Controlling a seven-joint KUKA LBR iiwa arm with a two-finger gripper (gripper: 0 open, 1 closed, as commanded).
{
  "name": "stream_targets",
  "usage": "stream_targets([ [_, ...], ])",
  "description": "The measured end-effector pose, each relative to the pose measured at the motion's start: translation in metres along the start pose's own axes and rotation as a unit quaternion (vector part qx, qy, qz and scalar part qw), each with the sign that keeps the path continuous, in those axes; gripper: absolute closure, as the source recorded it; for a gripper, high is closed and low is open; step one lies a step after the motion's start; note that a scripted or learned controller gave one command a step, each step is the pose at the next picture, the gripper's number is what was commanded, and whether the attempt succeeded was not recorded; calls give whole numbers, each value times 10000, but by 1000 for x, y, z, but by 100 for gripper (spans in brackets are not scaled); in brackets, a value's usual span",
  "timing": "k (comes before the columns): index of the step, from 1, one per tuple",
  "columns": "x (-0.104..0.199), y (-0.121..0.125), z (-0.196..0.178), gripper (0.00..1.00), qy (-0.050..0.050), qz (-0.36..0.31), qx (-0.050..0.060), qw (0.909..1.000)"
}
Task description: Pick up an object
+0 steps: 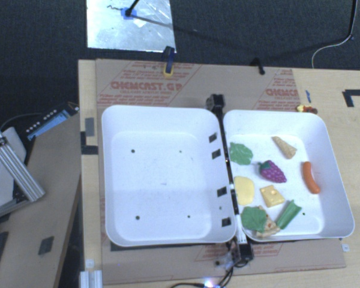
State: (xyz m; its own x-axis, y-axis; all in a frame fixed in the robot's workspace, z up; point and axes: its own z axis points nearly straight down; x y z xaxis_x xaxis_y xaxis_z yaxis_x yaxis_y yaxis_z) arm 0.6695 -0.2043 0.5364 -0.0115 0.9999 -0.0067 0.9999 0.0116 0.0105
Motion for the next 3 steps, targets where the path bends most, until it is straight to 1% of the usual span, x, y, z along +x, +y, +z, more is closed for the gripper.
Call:
stream_targets([
  [1,0,0,0,0,2,-1,5,10000],
  [2,1,1,-11,100,-11,-25,-16,10000],
  [3,-1,-1,1,100,21,33,43,10000],
])
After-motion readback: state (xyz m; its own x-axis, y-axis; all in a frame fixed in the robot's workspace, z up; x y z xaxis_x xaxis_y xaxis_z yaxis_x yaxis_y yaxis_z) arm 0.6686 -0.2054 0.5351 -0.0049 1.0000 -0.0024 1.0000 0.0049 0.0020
